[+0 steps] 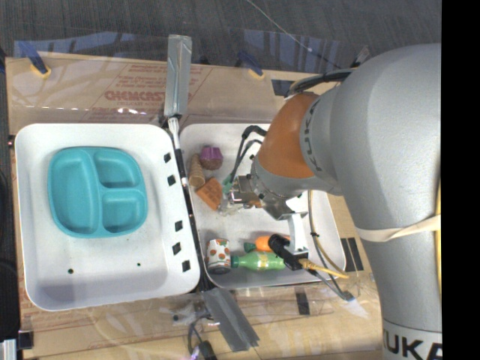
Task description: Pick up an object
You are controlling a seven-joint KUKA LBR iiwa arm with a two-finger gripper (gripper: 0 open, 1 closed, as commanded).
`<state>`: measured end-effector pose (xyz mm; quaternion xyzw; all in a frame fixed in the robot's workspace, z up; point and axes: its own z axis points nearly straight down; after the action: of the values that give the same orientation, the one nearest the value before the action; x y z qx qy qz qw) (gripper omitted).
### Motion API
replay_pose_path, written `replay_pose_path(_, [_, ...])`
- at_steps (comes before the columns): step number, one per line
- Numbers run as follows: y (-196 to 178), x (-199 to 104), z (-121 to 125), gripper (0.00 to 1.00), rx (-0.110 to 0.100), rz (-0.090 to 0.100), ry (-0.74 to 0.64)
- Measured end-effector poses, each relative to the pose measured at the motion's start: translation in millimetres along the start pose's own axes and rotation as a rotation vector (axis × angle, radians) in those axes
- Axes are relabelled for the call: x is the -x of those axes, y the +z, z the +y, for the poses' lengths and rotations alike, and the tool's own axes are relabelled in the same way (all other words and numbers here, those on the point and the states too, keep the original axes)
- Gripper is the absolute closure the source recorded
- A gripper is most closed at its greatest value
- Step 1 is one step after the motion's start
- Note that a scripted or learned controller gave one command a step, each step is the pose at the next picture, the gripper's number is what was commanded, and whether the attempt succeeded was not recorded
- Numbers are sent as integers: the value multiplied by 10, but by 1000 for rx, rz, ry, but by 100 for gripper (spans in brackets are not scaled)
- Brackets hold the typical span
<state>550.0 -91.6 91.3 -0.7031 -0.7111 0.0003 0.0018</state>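
My gripper is low in the right bin, near its middle left, under the grey arm with the orange band. Just left of it, touching or nearly touching, lies an orange-brown block. A tan cylinder and a purple object lie further back left. Along the bin's front edge are a white cup with red spots, a green bottle lying on its side, and a small orange piece. Nothing can be seen held in the gripper.
The left bin holds a teal divided plate. A raised divider with black clips separates the two bins. The arm's bulk covers the right bin's right half.
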Motion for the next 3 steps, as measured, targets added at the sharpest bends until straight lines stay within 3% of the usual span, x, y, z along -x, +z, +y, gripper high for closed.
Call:
replay_pose_path(1, [-1046,-665,861,100,9,0,-2])
replay_pose_path(2, [-3583,-453,859,100,15,-2,4])
replay_pose_path(3, [-3252,135,529,100,-2,-2,9])
